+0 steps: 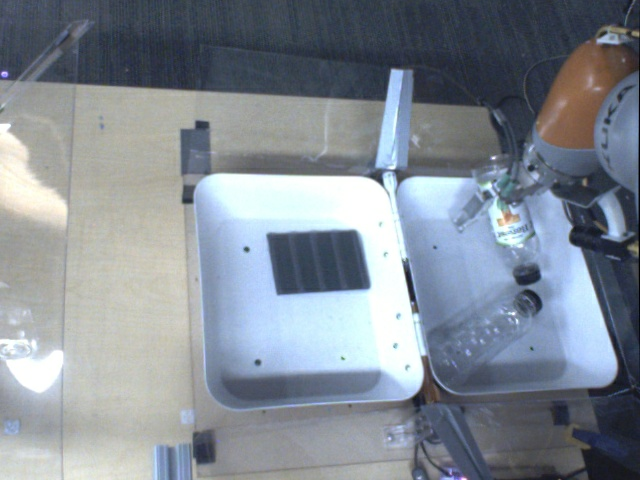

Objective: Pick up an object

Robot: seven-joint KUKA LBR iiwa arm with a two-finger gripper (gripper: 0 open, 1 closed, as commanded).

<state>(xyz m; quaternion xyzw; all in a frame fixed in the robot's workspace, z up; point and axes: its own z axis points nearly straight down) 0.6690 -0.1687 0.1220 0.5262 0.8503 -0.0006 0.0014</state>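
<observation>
A small clear bottle (512, 224) with an orange and green label and a black cap lies in the right bin (440, 268), near its far right corner, cap pointing toward the front. My gripper (497, 194) sits right at the bottle's far end, under the grey wrist with the orange band (585, 93). Whether the bottle is gripped cannot be made out. A larger clear plastic bottle (485, 332) with a dark cap lies on its side across the front of the same bin.
The left bin (225, 268) holds a dark ribbed rectangular pad (318, 261) near its middle. A metal bar (395, 118) stands behind the seam between the bins. Black cables (600, 238) run along the right bin's right edge.
</observation>
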